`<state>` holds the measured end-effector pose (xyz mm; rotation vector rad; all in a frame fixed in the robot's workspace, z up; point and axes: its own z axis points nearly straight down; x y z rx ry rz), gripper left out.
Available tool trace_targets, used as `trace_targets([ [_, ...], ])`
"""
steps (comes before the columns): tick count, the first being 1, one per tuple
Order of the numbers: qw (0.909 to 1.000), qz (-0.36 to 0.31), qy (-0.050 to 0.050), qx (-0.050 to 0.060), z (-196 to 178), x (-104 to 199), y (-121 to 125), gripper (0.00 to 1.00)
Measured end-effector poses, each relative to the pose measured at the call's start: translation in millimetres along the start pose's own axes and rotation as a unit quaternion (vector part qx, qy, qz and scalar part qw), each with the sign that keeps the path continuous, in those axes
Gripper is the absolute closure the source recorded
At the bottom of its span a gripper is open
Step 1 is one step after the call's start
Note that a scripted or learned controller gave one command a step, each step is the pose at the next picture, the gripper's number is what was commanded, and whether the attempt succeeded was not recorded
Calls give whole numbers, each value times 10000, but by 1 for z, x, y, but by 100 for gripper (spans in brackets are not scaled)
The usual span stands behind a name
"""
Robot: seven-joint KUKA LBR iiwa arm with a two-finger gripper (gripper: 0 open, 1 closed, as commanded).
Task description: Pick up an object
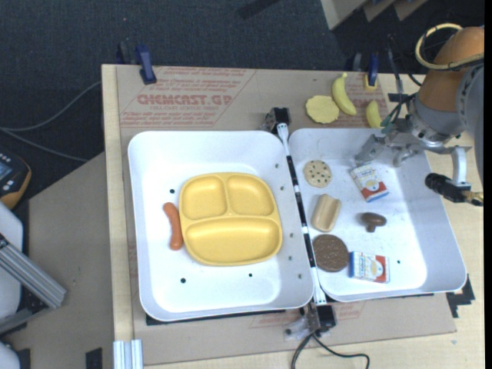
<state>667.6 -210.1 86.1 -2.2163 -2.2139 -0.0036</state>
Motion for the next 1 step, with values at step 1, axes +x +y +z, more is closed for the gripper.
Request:
trace_targets([
  [1, 10000, -7, -24, 3, 2, 37, -48, 0],
])
